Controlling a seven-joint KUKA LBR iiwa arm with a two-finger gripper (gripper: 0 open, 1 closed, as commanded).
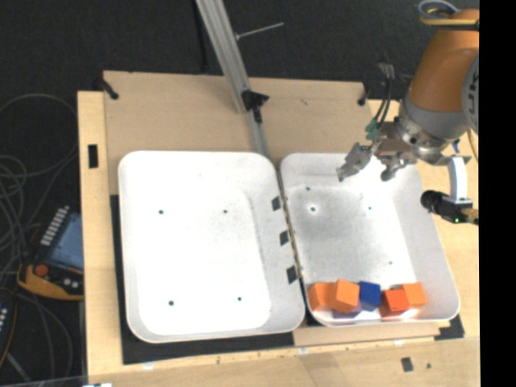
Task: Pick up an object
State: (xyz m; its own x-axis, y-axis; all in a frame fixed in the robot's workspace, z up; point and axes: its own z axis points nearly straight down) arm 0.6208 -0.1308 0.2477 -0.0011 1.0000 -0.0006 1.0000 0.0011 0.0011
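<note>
Nearest, along the front wall of the right bin [435, 240]: orange blocks [334, 295] and [401, 298] with a blue block [369, 293] between them, touching. Left bin [145, 216] alongside on the bench [161, 111]. Farther back, over the right bin's rear edge: hand [371, 165] with fingers spread apart, clamped on nothing, well apart from the blocks

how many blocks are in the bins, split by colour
Orange blocks: 4, at and
Blue block: 1
Total: 5, all along the near edge of the right bin.
</note>
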